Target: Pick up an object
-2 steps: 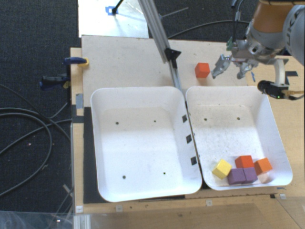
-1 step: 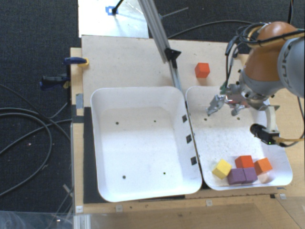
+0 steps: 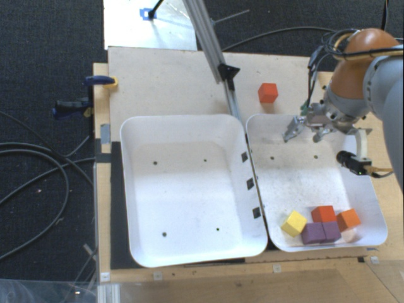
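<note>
My metal two-finger claw (image 3: 306, 130) hangs over the far end of the right white plastic bin (image 3: 278, 169), with its fingers spread apart and nothing between them. The little blocks sit well apart from it at the near end of that bin: a yellow cube (image 3: 293, 223), a purple block (image 3: 320, 232), a red cube (image 3: 324, 213) and an orange cube (image 3: 348, 219), all huddled together. Another red cube (image 3: 267, 93) sits on the bare wooden bench (image 3: 170, 81) behind the bin.
</note>
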Motion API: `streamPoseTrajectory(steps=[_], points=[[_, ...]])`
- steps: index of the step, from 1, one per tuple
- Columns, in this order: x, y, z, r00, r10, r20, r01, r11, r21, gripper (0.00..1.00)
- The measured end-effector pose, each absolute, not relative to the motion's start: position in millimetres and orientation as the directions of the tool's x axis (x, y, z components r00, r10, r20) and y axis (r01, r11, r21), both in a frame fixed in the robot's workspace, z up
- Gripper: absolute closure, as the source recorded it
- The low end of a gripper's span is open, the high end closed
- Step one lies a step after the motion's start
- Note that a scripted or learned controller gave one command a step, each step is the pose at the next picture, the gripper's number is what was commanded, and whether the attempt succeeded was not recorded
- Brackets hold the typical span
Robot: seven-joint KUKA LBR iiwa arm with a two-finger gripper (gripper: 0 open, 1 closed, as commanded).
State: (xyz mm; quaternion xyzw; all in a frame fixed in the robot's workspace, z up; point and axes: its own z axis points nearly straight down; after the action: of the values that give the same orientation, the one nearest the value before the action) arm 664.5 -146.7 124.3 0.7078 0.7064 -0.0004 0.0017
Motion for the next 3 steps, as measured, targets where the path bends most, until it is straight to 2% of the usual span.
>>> streamPoseTrajectory(steps=[1,2,3], points=[[664.6,-74,195,-0.011,1.0,0.001,1.0,0.011,0.008,0.0],[688.2,-110,90,0.0,1.0,0.0,1.0,0.0,-0.012,0.0],[646.7,-142,135,0.003,1.0,-0.002,1.0,-0.003,0.002,0.0]])
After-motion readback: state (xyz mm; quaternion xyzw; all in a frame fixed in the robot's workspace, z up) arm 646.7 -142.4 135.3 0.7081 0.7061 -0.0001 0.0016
